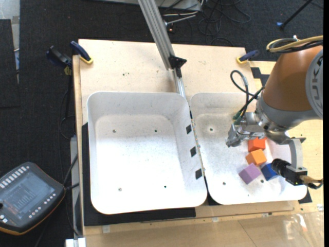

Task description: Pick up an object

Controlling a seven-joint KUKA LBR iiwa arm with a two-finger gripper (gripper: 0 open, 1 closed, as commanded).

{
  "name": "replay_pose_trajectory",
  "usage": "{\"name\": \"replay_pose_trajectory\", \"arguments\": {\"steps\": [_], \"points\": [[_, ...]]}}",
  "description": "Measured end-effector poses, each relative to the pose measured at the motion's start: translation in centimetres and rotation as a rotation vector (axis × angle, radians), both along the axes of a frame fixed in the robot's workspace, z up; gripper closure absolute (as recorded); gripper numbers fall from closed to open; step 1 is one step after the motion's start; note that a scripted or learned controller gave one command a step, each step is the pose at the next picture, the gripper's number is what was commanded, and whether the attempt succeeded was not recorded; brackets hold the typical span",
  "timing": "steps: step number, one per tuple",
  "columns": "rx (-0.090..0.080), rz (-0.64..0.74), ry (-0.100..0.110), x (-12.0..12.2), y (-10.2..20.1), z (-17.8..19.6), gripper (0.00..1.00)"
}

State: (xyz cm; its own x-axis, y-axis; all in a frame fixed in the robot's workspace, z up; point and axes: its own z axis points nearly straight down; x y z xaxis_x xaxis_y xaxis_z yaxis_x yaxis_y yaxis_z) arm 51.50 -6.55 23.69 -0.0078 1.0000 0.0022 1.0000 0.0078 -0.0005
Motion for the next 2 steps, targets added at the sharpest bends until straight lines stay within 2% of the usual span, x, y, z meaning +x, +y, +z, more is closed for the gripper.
{"name": "replay_pose_trajectory", "arguments": {"steps": [1,2], "points": [[-0.001,0.0,-0.002,0.1,4.6,0.2,1.0],[0.0,-0.001,0.001,-1.0,9.2,-0.8,1.0]]}}
